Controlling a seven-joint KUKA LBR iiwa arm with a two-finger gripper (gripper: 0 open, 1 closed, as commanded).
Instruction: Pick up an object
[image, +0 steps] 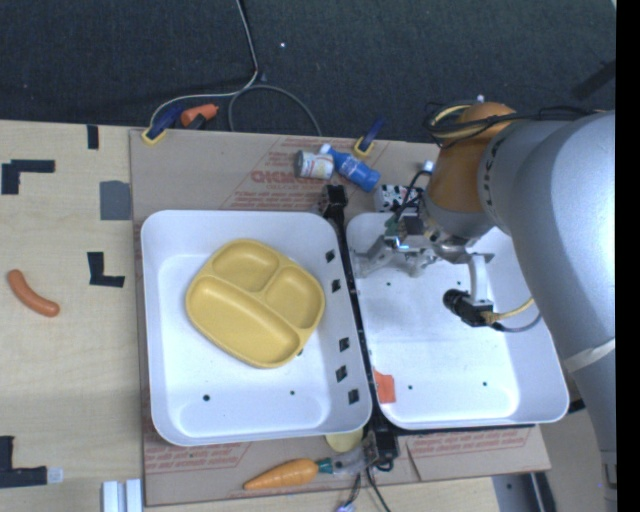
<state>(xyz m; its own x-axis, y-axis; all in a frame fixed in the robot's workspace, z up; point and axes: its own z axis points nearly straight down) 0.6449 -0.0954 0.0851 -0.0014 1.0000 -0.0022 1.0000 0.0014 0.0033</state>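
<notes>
Tool (392, 252) hangs low over the right bin's (470, 395) far-left corner, its grip state impossible to tell, while the yellow divided plate (255, 300) lies leftward across the divider in the neighbouring bin (180, 400).

1. The bench is lit evenly and brightly from overhead.
2. Mild glare is seen on the white bins (160, 300).
3. Soft shadows are cast under the yellow plate (255, 300).
4. The arm (560, 200) at 3 o'clock is rendered slightly blurred.
</notes>
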